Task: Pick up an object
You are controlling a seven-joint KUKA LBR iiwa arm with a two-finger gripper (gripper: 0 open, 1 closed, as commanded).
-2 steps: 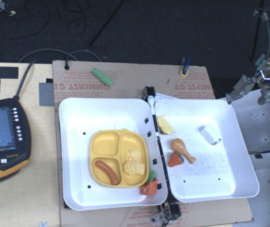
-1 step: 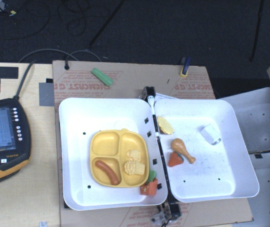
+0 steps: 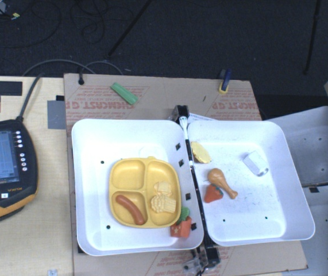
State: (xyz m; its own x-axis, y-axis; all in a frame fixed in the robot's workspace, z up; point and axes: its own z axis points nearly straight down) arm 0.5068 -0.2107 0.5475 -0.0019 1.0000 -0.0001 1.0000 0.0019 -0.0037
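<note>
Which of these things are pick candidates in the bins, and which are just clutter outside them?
Pick candidates:
yellow divided plate with sausage and fries
chicken drumstick
lemon slice
white cylinder
red pieces

Clutter:
green block
teach pendant
blue-yellow clip

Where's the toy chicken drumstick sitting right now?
The toy chicken drumstick lies in the right white bin, toward its left side, just above a red toy piece and below the yellow piece by the divider.
</note>
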